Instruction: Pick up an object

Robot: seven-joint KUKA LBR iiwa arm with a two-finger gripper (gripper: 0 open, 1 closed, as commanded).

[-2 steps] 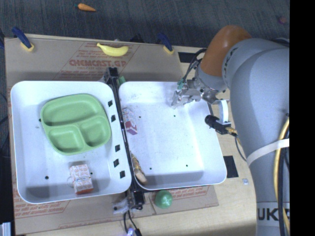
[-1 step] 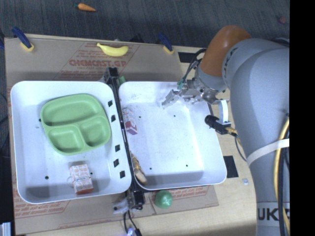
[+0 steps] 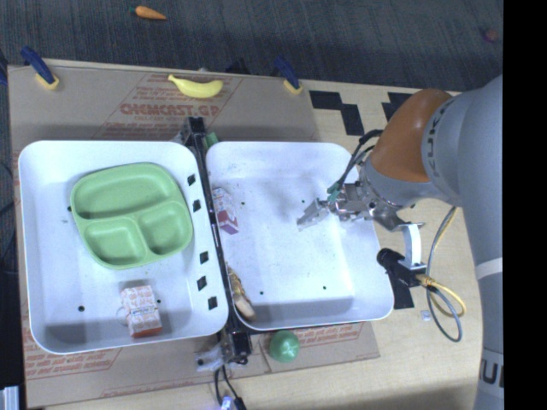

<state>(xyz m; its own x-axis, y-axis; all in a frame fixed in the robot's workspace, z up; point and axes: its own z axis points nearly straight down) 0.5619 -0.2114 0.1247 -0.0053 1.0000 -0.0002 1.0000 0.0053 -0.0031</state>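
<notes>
My gripper [image 3: 309, 217] hangs over the middle of the right bin [image 3: 282, 314], reaching in from the right below the orange band on the arm [image 3: 410, 143]. No object shows at its tip. A small red and white packet [image 3: 225, 211] lies against the right bin's left wall, well left of the gripper. A tan object [image 3: 241, 301] rests in that bin's front left corner. In the left bin [image 3: 34, 254] lie a green divided plate [image 3: 131, 212] and a small white and red carton [image 3: 140, 308].
A yellow banana [image 3: 197, 84] lies on the cardboard behind the bins. A green ball [image 3: 284, 345] sits just in front of the right bin. Blue clamps [image 3: 40, 67] hold the cardboard's back edge. Cables [image 3: 440, 293] trail right of the right bin.
</notes>
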